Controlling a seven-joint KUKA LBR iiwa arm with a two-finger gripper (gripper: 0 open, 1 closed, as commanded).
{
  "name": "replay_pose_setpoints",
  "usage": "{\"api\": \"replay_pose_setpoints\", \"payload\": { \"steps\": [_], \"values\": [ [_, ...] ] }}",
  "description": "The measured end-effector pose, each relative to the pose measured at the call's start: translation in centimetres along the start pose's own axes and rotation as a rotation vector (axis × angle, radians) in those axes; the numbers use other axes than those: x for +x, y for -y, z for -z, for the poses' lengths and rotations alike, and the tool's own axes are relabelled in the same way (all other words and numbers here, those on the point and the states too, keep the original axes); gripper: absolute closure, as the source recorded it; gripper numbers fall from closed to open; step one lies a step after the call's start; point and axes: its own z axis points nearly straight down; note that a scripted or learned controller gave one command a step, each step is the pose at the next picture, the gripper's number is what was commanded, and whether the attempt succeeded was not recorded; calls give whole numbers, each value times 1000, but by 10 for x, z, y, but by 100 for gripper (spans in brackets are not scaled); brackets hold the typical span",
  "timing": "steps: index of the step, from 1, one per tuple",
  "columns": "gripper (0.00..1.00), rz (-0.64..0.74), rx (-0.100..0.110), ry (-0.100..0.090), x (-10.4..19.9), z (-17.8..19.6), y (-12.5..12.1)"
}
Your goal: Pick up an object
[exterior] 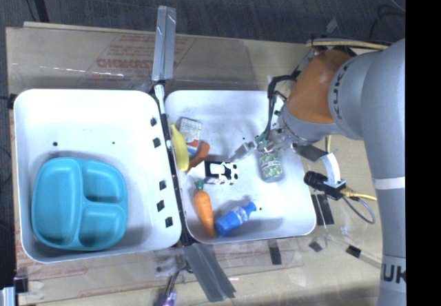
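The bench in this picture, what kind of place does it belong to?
Probably a robotics lab set up for grasping trials: a grey arm reaches over two white bins, and the right bin holds small toys such as a carrot and a blue bottle.

Tray [79, 202] in left bin [41, 108] — carrot [203, 205], bottle [234, 219] in right bin [220, 101].

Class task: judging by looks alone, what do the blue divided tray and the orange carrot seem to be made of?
Blue divided tray: probably moulded plastic, with a smooth, even colour and soft rounded compartment edges. Orange carrot: likely toy plastic or rubber, uniformly bright with a small green top; too small to be sure.
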Motion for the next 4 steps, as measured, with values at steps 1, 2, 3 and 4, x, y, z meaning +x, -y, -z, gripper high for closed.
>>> {"api": "replay_pose_setpoints", "payload": {
  "steps": [1,2,3,4],
  "values": [
    [0,54,-1,1,6,9,21],
    [0,125,-4,4,6,23,22],
    [0,125,-4,4,6,23,22],
    [0,125,-4,4,6,23,22]
  ]
}}
